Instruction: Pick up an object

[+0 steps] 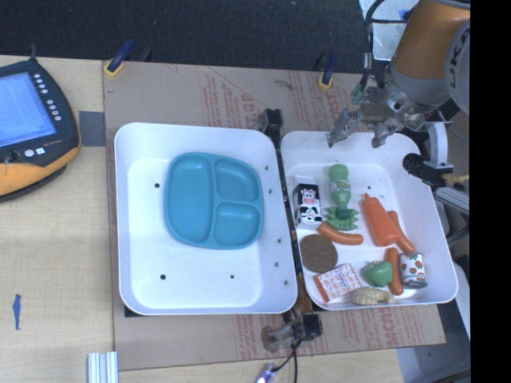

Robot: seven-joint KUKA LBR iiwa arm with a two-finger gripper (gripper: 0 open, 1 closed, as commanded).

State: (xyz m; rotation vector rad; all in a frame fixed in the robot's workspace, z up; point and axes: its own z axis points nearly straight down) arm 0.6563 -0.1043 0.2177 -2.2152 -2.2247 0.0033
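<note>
The gripper (360,132) hangs over the far rim of the right bin (444,238), its 2 fingers spread apart with nothing between them. The grey arm with its orange band (427,30) comes in from the upper right.

The objects to pick from all lie in the right bin. A green bottle (339,183) lies near the middle, with a small green leafy piece (342,215) just below it. A black-and-white carton (307,204) stands by the bin's left wall. A sausage (340,234) lies beside a brown round patty (318,253). An orange carrot-like piece (382,221) sits toward the right, and a small can (413,269) is near the right wall. Along the near edge are a red-and-white packet (336,282), a green pepper (378,274) and a pale tan item (370,296).

The left bin (144,214) holds a blue divided plate (214,200) with 3 compartments. A handheld control pendant (32,126) rests on the desk (56,278) at the far left.
</note>
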